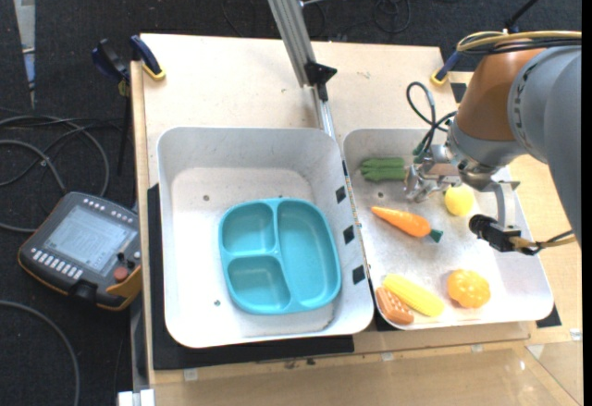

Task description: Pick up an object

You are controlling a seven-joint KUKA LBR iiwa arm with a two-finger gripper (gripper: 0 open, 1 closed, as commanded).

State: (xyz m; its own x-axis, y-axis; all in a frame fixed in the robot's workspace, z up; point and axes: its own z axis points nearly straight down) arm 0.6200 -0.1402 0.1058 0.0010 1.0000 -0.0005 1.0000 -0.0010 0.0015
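Apparently early | gripper low in right bin, between green vegetable and lemon | finger state: cannot tell | nothing lifted; grasp and raise left

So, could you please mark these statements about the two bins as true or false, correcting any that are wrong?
1. The blue divided tray lies in the left bin. True.
2. The carrot lies in the left bin. False: it lies in the right bin, orange with a green tip.
3. The gripper is over the right bin, near the green vegetable. True.
4. The blue divided tray holds a yellow lemon. False: its compartments hold nothing; the lemon lies in the right bin.
5. The banana lies near the right bin's front edge. True.
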